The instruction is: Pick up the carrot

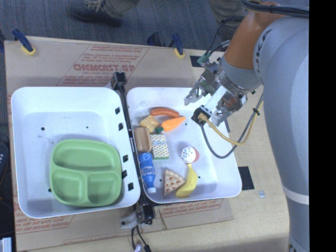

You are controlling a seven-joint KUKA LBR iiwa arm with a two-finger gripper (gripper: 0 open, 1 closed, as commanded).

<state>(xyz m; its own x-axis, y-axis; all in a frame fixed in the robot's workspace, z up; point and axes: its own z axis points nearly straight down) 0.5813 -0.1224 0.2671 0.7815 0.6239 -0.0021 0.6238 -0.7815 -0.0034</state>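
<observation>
The carrot [173,124] is orange with a green tip and lies in the right bin [223,178], near its middle, pointing right. A reddish sausage [164,112] lies just behind it. My gripper [194,106] hangs over the bin's back right part, a little right of and above the carrot. Its two fingers stand apart, with nothing between them.
The right bin also holds a yellow block [148,123], a brown roll [142,139], a cracker box [159,146], a blue bottle [147,171], a pizza slice [171,181], a banana [189,181] and a ball [189,154]. A green divided plate [85,172] lies in the left bin [31,106].
</observation>
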